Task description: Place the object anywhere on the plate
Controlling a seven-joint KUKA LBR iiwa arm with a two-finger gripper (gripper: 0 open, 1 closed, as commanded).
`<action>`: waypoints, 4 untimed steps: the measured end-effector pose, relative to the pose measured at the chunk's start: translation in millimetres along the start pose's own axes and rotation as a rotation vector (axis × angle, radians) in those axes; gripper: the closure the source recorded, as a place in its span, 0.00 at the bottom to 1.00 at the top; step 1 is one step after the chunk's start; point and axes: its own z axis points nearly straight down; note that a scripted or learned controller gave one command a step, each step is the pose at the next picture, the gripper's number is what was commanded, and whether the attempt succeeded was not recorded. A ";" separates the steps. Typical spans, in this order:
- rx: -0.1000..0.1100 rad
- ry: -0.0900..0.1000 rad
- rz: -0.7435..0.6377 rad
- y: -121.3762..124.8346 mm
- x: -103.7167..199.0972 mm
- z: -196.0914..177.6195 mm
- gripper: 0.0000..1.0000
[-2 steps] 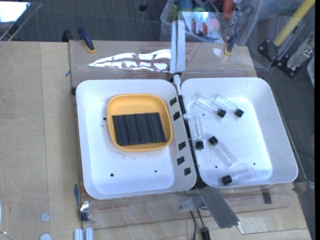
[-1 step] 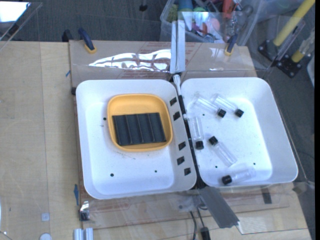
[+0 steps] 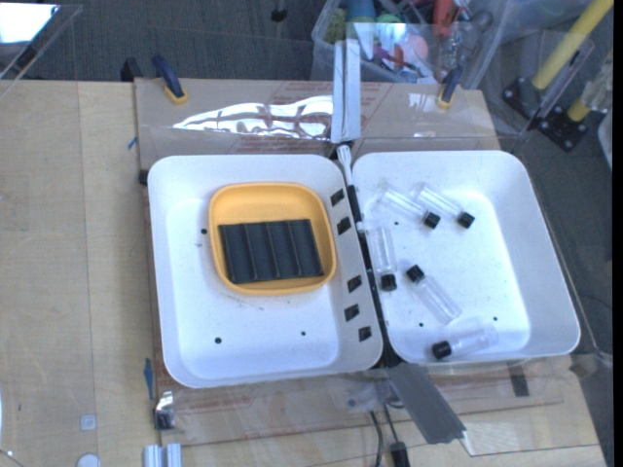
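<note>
Two shallow white bins sit side by side on the bench: the left bin (image 3: 180,290) and the right bin (image 3: 516,251), their inner edges touching.

**Contents, left bin**
- One yellow plate (image 3: 226,207), with rounded corners, lies near the centre of the bin.
- One dark ribbed block (image 3: 271,250) lies flat on the plate. It shows what appear to be four parallel ridges, although the resolution makes this count uncertain.

**Contents, right bin**
- Five clear vials with black caps lie on their sides:
  - vial one (image 3: 394,202) and vial two (image 3: 430,200), near the far edge;
  - vial three (image 3: 382,249), just beside the inner wall;
  - vial four (image 3: 438,302), near the middle;
  - vial five (image 3: 474,339), at the near edge.
- All five vials are in the right bin, well apart from the plate.

**Tool state**
- The state of the gripper cannot be told.

**Surface and room**
- Five black tabs (image 3: 351,311) run along the seam between the bins.
- The bench (image 3: 68,261) is pale wood.
- Two blue clamps (image 3: 172,87) stand at its far edge, with an upright metal strip (image 3: 346,86) between them.
- Beyond the bench, a clear tub (image 3: 419,17) holds mixed coloured items.
- The floor (image 3: 195,8) is grey carpet.
</note>
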 end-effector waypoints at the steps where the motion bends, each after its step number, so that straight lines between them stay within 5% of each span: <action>1: -0.001 -0.001 -0.329 1.1 -4.7 0.2 1.00; 4: -0.003 -0.003 -1.126 2.4 -10.0 0.2 1.00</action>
